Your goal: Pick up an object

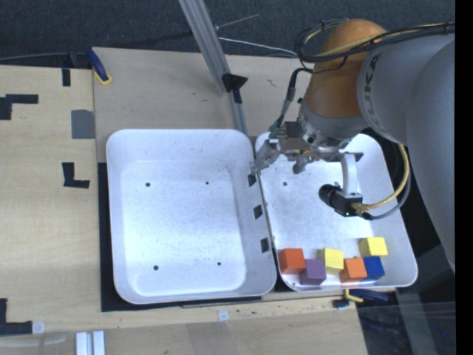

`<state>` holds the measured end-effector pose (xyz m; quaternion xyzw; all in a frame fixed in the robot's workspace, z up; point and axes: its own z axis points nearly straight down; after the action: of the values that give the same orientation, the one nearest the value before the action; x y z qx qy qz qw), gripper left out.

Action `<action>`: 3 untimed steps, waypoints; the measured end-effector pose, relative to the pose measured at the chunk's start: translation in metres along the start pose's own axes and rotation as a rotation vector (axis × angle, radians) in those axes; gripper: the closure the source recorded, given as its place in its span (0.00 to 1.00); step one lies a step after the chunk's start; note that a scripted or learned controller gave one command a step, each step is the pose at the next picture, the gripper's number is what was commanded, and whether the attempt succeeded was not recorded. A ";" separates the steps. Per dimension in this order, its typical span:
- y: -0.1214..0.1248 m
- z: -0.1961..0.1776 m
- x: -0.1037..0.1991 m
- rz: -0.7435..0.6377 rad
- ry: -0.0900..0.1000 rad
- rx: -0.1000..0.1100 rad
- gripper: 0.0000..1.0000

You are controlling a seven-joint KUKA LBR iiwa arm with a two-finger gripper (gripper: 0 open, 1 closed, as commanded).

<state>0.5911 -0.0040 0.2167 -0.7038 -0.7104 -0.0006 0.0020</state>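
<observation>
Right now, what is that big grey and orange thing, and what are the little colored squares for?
That big thing is a robot arm. It reaches in from the right, and the camera looks down on it from above the bench. On the wooden bench sit two shallow white bins side by side. The left bin is beside the right bin. Along the near edge of the right bin lie small blocks: two orange ones, two yellow ones, a purple one and a blue one. The arm's job is to pick one up. Its gripper hangs over the far end of the right bin, away from the blocks.
</observation>
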 end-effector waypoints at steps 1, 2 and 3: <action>0.027 0.027 0.040 0.004 -0.003 0.001 0.00; -0.036 -0.040 0.002 0.012 -0.004 -0.004 0.00; -0.042 -0.012 -0.002 0.010 -0.005 0.003 0.00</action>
<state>0.5497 -0.0065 0.2286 -0.7071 -0.7071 0.0022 0.0013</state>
